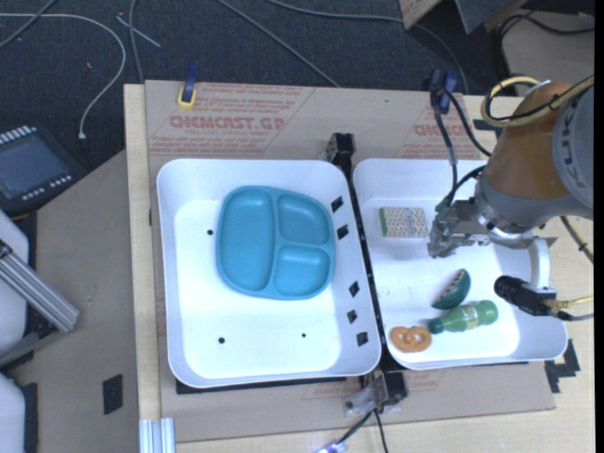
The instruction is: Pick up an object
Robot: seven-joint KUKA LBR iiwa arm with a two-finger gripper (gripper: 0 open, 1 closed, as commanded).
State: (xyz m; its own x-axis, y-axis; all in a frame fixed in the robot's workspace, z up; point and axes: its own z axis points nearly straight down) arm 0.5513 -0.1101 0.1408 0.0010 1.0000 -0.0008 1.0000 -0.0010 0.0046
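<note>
In the right bin [415, 262] lie a speckled green sponge block [403, 221], a watermelon slice [453, 288], a green bottle [465, 318] lying on its side and a pretzel [410, 338]. My gripper [444, 241] hangs over the bin's middle, just right of the sponge block and above the watermelon slice. Nothing shows between its fingers. The arm's orange band [528, 159] rises behind it on the right.
The left bin [189, 291] holds a blue divided plate [276, 242]. A row of black clips [351, 291] runs along the divider between the bins. Cables cross the dark floor beyond the bench, and a cable trails at the arm's right.
</note>
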